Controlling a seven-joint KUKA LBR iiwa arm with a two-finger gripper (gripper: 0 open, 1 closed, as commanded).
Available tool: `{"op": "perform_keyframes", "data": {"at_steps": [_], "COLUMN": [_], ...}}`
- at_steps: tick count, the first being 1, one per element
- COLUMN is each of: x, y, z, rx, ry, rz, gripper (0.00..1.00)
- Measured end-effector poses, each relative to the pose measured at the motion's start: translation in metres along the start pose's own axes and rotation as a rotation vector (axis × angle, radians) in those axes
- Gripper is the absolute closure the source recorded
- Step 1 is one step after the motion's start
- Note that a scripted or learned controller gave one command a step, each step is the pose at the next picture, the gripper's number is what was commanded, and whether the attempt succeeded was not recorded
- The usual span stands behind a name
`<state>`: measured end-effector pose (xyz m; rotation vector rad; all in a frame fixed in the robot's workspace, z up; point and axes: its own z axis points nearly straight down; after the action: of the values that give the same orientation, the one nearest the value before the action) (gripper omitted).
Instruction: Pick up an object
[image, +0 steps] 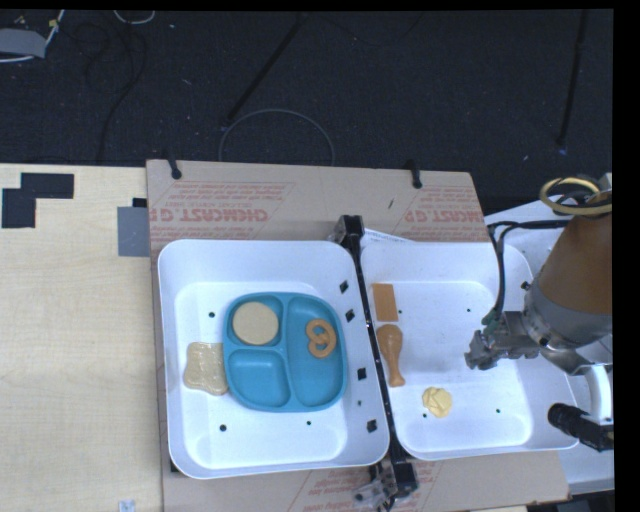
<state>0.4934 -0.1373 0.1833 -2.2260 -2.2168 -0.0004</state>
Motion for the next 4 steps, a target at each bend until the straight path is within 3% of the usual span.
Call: {"op": "perform_keyframes", "data": {"at_steps": [1,2,4], "x": [-0.006,-0.007,0.100], "y": [0.007,0.008,0.030], "z": [-0.059,-0.095,-0.087], "rx": [-0.003,-0.001,0.005], "ry": [-0.001,-0.001,0.002], "rz": [-0.004,-0.005,-0.009], "gripper": [1.00,1.00,1.00]}}
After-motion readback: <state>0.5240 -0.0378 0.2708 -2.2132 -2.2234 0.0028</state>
